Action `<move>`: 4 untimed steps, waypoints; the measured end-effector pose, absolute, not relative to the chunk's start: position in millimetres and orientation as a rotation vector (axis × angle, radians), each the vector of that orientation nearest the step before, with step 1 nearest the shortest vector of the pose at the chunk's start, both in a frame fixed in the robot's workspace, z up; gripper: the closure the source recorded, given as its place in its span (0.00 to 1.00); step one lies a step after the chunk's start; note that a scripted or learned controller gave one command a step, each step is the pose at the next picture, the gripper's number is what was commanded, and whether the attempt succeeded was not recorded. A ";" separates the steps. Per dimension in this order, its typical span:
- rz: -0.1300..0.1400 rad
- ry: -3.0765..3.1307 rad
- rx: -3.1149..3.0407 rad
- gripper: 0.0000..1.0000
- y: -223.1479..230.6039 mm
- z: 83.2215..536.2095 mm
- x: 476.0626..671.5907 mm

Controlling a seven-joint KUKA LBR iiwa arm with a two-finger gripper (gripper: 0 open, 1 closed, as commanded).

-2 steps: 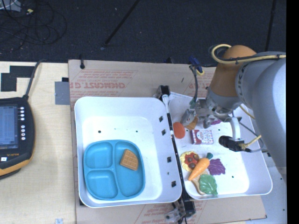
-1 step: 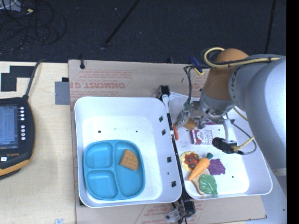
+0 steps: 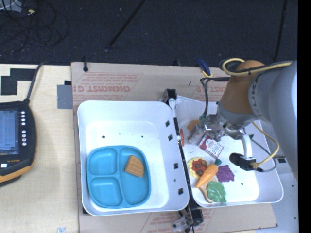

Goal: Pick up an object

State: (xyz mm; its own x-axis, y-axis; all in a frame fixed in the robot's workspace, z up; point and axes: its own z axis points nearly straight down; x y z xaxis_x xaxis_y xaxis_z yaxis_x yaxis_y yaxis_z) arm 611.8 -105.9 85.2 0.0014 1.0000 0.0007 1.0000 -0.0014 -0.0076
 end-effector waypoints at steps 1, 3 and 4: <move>0.003 -2.221 -2.217 0.00 -89.4 84.9 641.8; 0.007 -2.222 -2.222 0.00 -84.7 85.5 628.2; 0.009 -2.214 -2.219 0.00 -106.5 110.0 574.0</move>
